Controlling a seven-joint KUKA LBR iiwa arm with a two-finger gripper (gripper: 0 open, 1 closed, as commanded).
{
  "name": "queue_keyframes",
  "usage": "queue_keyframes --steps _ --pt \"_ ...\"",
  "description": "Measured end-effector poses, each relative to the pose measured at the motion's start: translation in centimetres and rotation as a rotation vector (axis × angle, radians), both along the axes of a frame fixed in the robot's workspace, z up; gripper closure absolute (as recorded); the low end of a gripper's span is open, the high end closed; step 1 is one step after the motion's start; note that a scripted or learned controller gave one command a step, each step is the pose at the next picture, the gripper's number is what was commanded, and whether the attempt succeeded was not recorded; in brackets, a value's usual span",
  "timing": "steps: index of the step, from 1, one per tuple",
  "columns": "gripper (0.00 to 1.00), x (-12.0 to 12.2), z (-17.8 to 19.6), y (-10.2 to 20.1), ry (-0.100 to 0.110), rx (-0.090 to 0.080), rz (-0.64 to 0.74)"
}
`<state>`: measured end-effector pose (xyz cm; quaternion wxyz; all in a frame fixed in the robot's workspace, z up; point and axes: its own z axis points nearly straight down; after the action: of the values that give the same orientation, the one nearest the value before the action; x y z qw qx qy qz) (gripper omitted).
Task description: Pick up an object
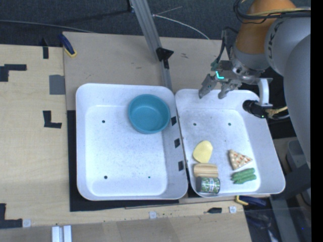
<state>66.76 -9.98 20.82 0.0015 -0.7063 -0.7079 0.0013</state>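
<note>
From my remote console I see the arm (282, 39) reaching in from the right, its gripper (216, 91) poised over the far edge of the right bin (262, 135). The two fingers stand apart with nothing between them, their tips spread above the bin's back rim. The things to pick lie clustered at the near end of that bin, well apart from the gripper: a yellow piece (203, 151) sits near the middle, a tan block (206, 170) just below it, and a green can (208, 185) lying on its side, touching the block, against the near wall. To their right rest a pizza slice (239, 159) and, just below it, a green pod (244, 176). In the left bin (96, 150) a blue bowl (148, 113) stands upright near the far right corner. A grey pole (149, 29) slants down from the top of the frame toward the gap between the bins.
</note>
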Motion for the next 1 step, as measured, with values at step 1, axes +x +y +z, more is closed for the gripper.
queue_keyframes --steps 1 --pt "0.00 0.06 0.11 0.00 -0.002 0.000 0.000"
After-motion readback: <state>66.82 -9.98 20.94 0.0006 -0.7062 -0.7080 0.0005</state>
